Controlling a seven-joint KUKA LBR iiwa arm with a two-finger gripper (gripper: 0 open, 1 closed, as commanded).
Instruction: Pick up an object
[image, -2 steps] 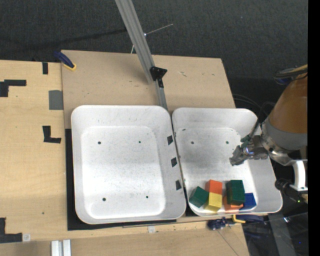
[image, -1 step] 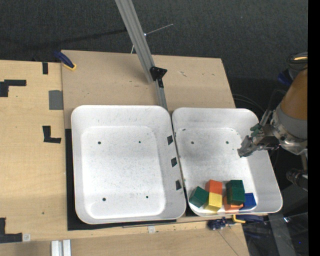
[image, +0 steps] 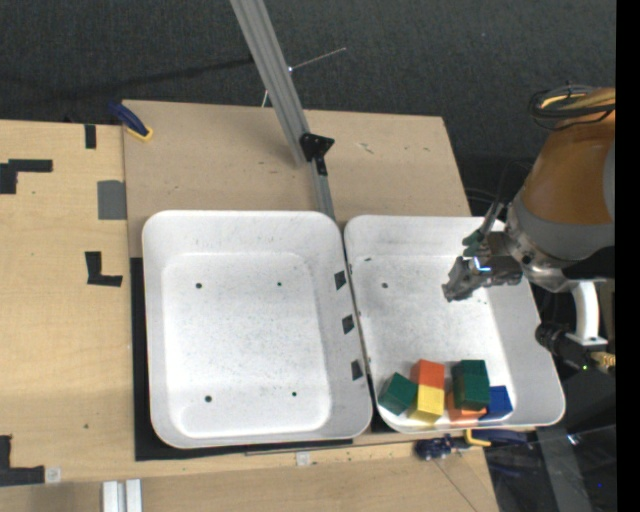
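The grey gripper, grip unclear, should drop straight onto one small coloured block, not the pile's edge

White bins hold green, orange, yellow and blue blocks.

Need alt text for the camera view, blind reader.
A grey and orange robot arm reaches in from the right, its gripper above the right white bin. A cluster of coloured blocks, green, orange, yellow and blue, sits at that bin's near edge. The left white bin lies beside it on a wooden bench.
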